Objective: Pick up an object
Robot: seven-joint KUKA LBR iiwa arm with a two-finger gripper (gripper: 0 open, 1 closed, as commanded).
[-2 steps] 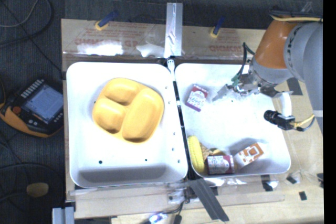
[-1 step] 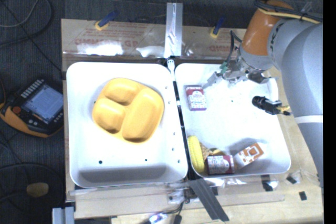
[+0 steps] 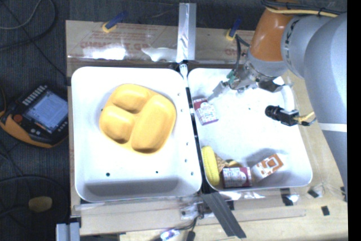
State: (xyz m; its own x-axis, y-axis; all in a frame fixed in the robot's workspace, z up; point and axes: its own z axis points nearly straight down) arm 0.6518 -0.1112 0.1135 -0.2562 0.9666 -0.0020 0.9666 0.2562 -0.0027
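**Plastic, Card and Brushed Metal on the Bench**

Two white bins [image 3: 84, 178], smooth plastic by the look, with a soft sheen along the rims. Glossy yellow moulded plastic on the lobed piece [image 3: 137, 117] in the left bin, highlights rolling over its curves. In the right bin, printed card on the small carton [image 3: 267, 167], a shiny label on the can [image 3: 236, 176], bumpy yellow texture on the corn cob [image 3: 211, 166]. Matt grey casing on the arm [image 3: 318, 59], satin orange at the band. Shiny metal strip [image 3: 186, 31] between the bins. Pale wood on the bench [image 3: 135, 36], dull under clear film.
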